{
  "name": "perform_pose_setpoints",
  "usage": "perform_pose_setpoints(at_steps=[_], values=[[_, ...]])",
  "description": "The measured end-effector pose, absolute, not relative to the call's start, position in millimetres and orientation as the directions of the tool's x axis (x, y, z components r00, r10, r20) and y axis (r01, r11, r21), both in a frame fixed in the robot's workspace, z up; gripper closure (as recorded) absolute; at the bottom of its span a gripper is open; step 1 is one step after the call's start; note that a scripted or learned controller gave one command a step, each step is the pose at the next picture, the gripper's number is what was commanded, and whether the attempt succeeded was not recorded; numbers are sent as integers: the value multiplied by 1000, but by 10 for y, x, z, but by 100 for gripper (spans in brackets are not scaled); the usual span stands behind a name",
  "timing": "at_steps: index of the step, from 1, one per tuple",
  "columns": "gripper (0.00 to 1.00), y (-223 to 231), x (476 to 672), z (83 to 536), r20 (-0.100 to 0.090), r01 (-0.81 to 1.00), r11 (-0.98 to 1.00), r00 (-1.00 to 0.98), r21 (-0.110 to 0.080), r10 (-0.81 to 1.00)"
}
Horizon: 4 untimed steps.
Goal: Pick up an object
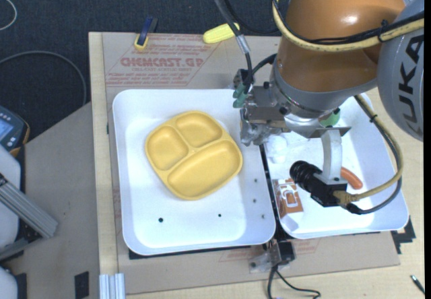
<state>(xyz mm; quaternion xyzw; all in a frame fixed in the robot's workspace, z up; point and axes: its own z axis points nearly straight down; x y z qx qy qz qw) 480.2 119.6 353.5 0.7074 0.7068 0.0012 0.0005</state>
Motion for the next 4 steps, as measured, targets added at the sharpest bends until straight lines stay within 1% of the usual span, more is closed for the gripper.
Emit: perform_pose_setpoints(at_steps=[3, 4], values=[[100, 1213, 4817, 3839, 2, 1000, 0, 0, 9, 1000], [100, 1903, 4791, 4222, 4, 1000, 8, -8, 5, 1000]])
